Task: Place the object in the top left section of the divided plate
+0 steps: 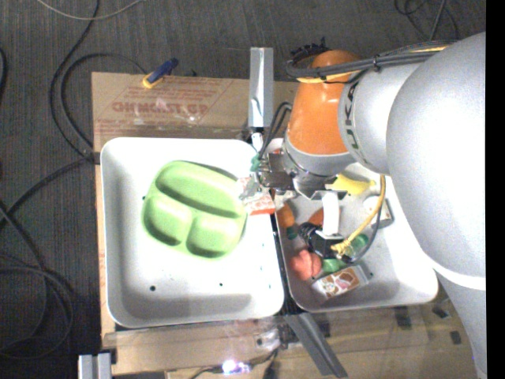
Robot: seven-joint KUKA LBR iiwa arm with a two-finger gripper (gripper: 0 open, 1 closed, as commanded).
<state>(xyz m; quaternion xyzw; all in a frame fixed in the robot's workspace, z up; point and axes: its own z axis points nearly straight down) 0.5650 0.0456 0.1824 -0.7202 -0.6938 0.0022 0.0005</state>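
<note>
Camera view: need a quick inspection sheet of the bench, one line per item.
Surface: left bin and right bin, white, side by side on a brown board.
Job's things: green divided plate in left bin; small red-white item at its right edge, grasp unclear.
Clutter: mixed items in right bin.
Grippers: gripper over the bins' shared edge.
Cables: loose cables on the floor.
Surroundings: dark carpet.
</note>
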